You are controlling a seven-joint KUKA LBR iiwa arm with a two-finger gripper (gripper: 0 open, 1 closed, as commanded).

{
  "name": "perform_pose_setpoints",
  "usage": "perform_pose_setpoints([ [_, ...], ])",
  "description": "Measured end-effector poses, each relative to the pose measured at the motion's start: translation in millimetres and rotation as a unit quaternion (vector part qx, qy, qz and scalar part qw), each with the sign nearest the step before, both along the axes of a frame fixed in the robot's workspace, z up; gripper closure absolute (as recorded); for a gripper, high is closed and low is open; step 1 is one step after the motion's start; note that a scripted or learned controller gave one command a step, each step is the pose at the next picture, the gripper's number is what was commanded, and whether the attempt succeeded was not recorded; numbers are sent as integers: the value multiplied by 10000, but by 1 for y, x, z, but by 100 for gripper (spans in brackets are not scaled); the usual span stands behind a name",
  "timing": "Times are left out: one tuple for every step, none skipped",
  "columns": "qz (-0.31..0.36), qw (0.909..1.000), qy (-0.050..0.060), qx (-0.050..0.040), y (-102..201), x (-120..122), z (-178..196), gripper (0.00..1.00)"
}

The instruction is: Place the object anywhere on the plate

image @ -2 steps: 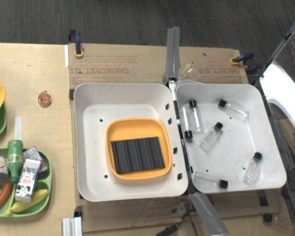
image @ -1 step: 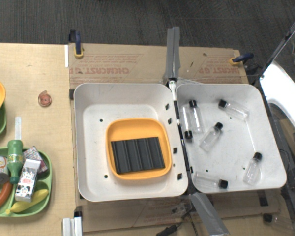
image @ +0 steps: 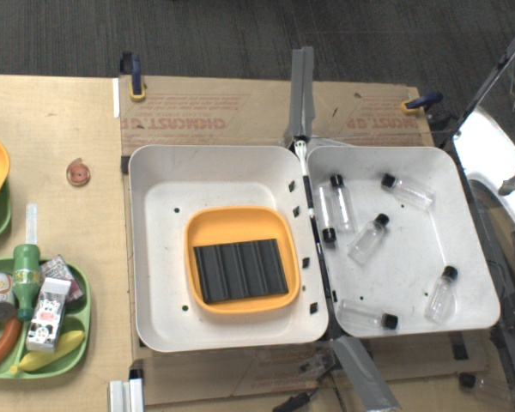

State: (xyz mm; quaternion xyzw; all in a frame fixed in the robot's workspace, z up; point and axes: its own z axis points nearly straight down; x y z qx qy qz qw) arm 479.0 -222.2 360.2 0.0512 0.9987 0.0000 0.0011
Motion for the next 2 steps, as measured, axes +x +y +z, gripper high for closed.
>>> perform_pose_setpoints([
  [1822,9833,-13,-7,0,10,39,0],
  [3350,9422,-15,-8,1,48,59,0],
])
